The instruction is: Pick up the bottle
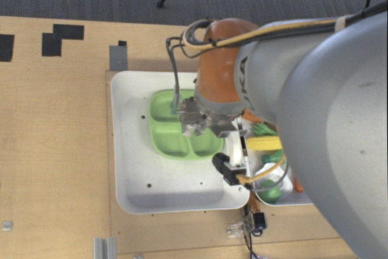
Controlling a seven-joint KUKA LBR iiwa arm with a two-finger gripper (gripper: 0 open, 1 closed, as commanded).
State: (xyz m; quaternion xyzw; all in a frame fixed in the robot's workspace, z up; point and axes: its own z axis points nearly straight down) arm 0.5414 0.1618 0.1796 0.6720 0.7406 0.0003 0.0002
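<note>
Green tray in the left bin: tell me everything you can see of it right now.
The green tray looks like glossy light-green plastic with rounded corners and raised dividers splitting it into compartments. It lies flat, open side up, on the floor of the left white bin, toward that bin's right side. The visible compartments look bare. The arm's wrist and gripper hang over its right part and hide it, so I cannot tell whether they touch it.

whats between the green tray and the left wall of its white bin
Bare white bin floor. In the camera view the green divided tray sits apart from the left bin's left wall, with nothing lying on that stretch.
</note>
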